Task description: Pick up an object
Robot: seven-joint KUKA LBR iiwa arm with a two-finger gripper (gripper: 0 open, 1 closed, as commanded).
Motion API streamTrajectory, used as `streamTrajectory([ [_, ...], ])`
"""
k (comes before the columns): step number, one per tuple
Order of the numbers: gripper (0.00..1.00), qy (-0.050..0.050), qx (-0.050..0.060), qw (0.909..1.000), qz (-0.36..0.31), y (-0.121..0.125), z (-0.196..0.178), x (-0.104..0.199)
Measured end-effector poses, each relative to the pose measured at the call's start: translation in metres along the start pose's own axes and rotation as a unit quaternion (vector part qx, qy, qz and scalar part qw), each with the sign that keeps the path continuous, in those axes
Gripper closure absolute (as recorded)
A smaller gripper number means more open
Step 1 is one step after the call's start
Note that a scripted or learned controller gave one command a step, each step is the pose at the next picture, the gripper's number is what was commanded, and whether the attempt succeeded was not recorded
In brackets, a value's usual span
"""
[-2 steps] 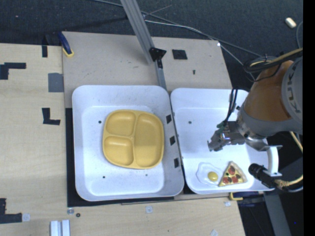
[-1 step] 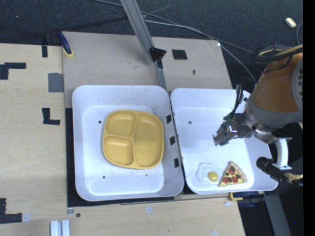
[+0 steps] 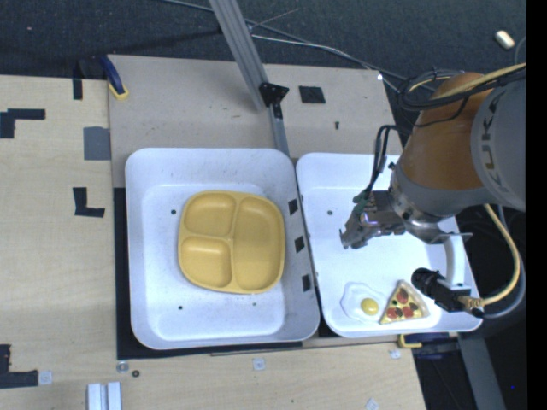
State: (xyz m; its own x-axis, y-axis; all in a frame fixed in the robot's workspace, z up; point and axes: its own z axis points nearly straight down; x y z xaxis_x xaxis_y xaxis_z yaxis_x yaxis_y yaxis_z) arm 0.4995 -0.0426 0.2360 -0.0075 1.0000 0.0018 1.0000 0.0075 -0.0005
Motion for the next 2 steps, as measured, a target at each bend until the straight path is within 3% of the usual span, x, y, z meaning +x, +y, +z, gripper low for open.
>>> streamTrajectory([
  [2,1.0,-0.001,0.002,1.0,0.0,0.013,0.013,0.113],
])
